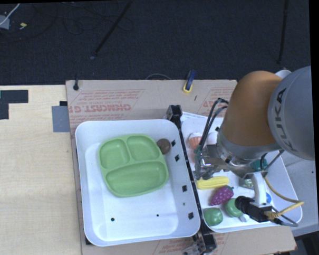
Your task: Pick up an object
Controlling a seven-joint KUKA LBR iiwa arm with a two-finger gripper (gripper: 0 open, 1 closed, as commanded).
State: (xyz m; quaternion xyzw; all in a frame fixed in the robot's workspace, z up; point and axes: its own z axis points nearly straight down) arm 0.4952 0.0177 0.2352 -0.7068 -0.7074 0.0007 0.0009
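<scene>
Gripper point(205, 169) of the grey arm point(299, 113), reaching in from the right, hangs low over the left part of the right bin point(248, 226). Whether it is spread or pressed together cannot be told from this slanted overhead view, and nothing can be seen held in it.

Just below it in the view lies a yellow toy point(213, 183), a long, slim piece. Its long axis runs nearly straight across the picture. The left end points toward the strip between the bins, and the right end sits slightly higher, pointing toward the arm's wrist. The toy is close under the gripper, though contact between them cannot be made out.

A purple bunch of grapes point(221, 194) lies just beside the yellow toy on its lower side. A light green toy point(212, 216) and a darker green piece point(234, 206) sit near the bin's lower rim. A pinkish object point(194, 141) lies above the gripper, partly hidden.

In the left bin point(132, 218), a green divided plate point(133, 165) rests flat, with a small brown ball point(163, 145) just beside its upper right corner.
</scene>
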